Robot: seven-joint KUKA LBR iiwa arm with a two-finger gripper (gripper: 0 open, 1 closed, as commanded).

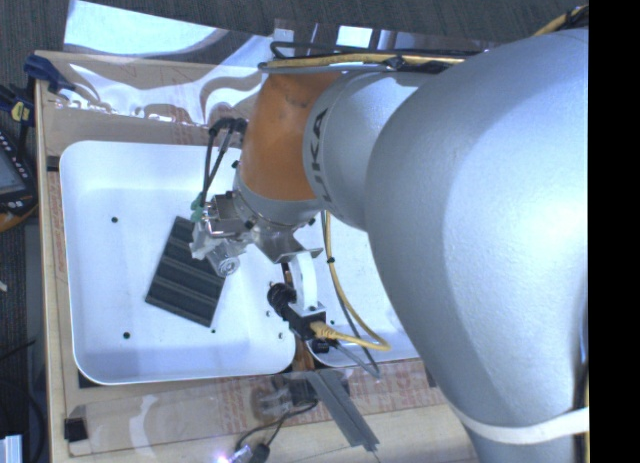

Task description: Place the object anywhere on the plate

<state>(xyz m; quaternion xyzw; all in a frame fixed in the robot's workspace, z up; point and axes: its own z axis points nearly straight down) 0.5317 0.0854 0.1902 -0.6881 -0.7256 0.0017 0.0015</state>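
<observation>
While the grey arm (pixel 470 211) fills the right side of the view, its orange band (pixel 285 146) sits over the middle and the gripper (pixel 222 241) hangs above the left bin (pixel 90 251). Whether the fingers are open or closed cannot be told; the wrist hides them from above. The dark ribbed plate (pixel 185 276) lies flat on the floor of the left bin, tilted, toward its near right part. Its far right corner runs under the gripper; the rest lies to the gripper's near left. No object can be made out between the fingers. The right bin (pixel 375 296) is mostly covered by the arm. Both bins rest on the table (pixel 180 411).
</observation>
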